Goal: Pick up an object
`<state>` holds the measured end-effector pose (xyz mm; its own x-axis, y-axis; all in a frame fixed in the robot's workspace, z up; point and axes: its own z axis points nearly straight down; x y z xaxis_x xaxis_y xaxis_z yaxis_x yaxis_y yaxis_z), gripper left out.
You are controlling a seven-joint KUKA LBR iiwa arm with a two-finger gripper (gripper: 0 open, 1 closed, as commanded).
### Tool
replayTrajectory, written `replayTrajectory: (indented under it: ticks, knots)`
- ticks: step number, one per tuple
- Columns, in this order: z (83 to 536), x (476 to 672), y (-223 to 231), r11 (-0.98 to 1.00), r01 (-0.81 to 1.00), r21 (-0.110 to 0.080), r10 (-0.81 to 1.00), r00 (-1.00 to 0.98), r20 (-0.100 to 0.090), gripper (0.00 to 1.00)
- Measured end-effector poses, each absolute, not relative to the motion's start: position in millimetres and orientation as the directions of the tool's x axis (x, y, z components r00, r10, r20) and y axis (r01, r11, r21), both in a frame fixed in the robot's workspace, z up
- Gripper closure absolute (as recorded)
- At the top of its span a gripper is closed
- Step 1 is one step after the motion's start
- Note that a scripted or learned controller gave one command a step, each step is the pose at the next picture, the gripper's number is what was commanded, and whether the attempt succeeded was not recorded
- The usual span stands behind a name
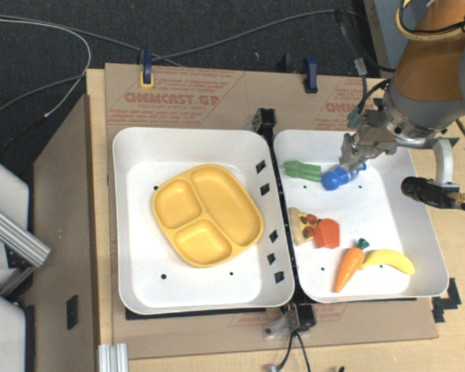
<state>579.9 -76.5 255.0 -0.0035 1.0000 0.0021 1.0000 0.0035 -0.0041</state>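
The grey arm [430,68] with its orange band reached in over the right of two shallow white plastic bins [418,281]. The left bin [136,285] held one yellow three-compartment plastic tray [208,214]. The two-finger gripper [355,160] hung low at the right bin's far side, its tip at a rounded blue toy [335,179]; whether the jaws were parted or closed on it could not be made out. The blue toy lay touching one green pepper-like toy [302,170]. Nearer the camera sat one red block [325,234] beside a tan piece [301,225], one orange carrot [349,266] and one yellow banana [390,261].
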Motion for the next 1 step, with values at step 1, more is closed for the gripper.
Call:
replayTrajectory:
  ticks: [1]
  knots:
    - [243.7, 568.6, -33.4, 0.004, 1.0, -0.004, 1.0, -0.004, 0.002, 1.0]
